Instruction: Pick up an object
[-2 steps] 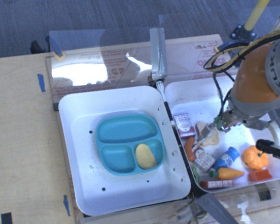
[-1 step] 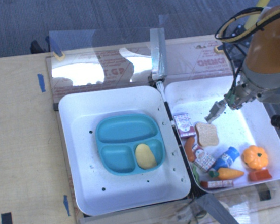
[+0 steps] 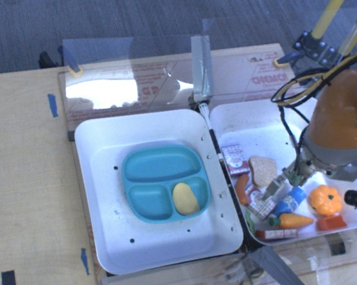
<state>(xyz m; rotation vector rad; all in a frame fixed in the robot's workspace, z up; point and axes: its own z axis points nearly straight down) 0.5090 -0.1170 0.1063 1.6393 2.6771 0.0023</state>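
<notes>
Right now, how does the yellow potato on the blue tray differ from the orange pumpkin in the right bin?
Colour: the potato is pale yellow; the pumpkin is bright orange with a small green stem on top.
Shape: the potato is a smooth oval; the pumpkin is rounder.
Place: the potato lies alone in a compartment of the blue tray in the left bin; the pumpkin sits among other items in the right bin, near the gripper.
Both look like toy foods.

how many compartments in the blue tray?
3 in the blue tray: one long across the top, two below. The lower right holds a yellow potato.
</notes>
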